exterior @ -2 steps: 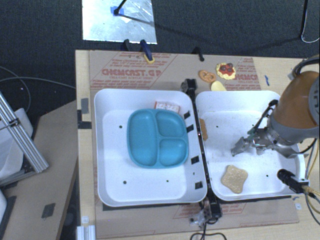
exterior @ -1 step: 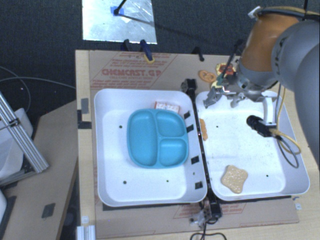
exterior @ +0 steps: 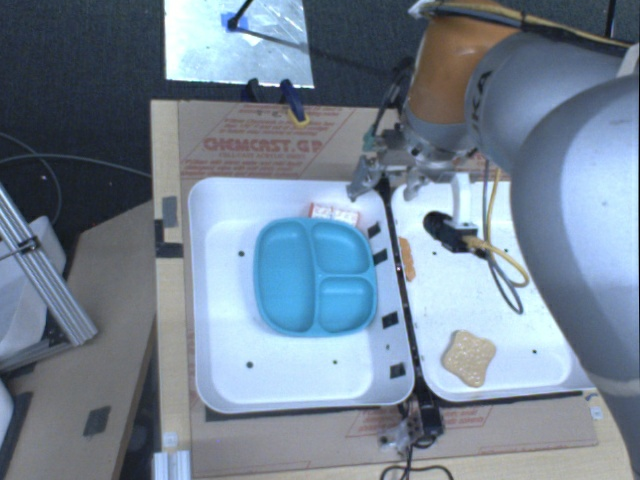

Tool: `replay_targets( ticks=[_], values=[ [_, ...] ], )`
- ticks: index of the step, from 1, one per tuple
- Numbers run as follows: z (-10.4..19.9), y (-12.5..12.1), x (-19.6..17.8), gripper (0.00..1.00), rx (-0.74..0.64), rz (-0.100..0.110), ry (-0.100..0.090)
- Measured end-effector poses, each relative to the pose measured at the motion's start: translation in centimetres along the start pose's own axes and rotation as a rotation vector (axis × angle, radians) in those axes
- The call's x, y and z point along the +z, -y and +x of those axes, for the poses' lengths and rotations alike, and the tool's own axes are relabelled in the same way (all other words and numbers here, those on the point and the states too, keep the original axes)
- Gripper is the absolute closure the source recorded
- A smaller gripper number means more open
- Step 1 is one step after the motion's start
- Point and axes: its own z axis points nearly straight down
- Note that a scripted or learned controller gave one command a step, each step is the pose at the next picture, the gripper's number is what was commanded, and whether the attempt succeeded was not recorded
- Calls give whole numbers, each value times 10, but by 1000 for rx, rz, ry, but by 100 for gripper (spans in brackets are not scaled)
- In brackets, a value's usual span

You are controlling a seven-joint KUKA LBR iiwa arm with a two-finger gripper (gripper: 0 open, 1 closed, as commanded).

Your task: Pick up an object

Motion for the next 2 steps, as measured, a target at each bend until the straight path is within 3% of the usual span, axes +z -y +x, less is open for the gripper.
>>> replay_targets(
  ticks=[1, 2],
  values=[
    [32, 55, -107, 0, 3, -5, -1],
    [137, 99, -191, 0, -2, -6, -3]
  ],
)
